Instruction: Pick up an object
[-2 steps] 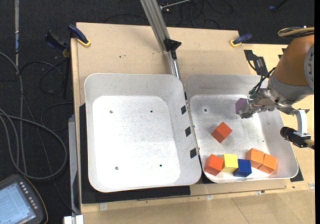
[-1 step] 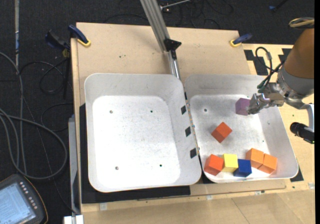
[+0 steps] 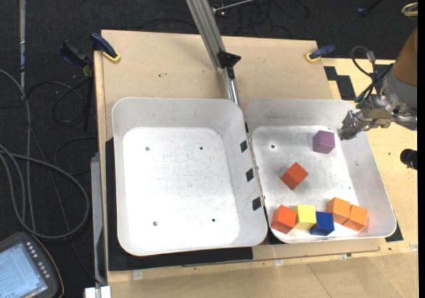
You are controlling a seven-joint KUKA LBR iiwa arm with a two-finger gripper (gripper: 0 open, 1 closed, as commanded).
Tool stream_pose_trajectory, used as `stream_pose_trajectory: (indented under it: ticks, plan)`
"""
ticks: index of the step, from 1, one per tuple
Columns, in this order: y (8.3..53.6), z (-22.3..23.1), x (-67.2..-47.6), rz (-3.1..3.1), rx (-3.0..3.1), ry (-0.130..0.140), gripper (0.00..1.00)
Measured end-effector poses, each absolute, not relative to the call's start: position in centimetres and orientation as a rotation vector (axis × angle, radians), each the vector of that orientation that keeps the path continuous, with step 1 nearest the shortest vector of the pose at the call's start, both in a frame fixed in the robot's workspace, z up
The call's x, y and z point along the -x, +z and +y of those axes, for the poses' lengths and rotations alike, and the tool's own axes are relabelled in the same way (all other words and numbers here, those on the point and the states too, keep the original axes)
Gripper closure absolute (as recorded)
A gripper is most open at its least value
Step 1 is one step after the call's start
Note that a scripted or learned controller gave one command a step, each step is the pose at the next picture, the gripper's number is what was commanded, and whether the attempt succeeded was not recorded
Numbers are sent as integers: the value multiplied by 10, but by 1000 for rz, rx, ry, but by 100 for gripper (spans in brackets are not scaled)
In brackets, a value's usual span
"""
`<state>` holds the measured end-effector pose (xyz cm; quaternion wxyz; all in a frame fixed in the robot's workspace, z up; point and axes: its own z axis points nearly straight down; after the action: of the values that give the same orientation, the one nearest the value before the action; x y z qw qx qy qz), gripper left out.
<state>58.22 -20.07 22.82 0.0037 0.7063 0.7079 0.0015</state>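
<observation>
The right bin (image 3: 362, 157) holds several small blocks. A purple cube (image 3: 324, 141) lies near its far right side. An orange-red cube (image 3: 294, 175) sits in the middle. Along the near edge lie a red-orange cube (image 3: 285, 218), a yellow cube (image 3: 306, 214), a blue cube (image 3: 323, 223) and two orange cubes (image 3: 340, 209) (image 3: 357, 217). My gripper (image 3: 347, 130) hangs at the bin's right rim, just right of the purple cube and apart from it, fingers pointing down-left. Nothing shows between them.
The left bin (image 3: 133, 157) lies beside the right one on a wooden board. A metal pole (image 3: 202, 14) slants in from the top to the bins' joint. Blue-and-yellow clamps (image 3: 106, 48) (image 3: 320, 53) grip the board's far corners.
</observation>
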Motion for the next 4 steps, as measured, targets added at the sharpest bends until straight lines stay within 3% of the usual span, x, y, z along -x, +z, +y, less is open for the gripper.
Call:
stream_pose_trajectory:
  ticks: [3, 4]
  plan:
    - [252, -28, -570, 2233, -2211, 3, 100]
    - [239, 29, -579, 2232, -2213, 0, 100]
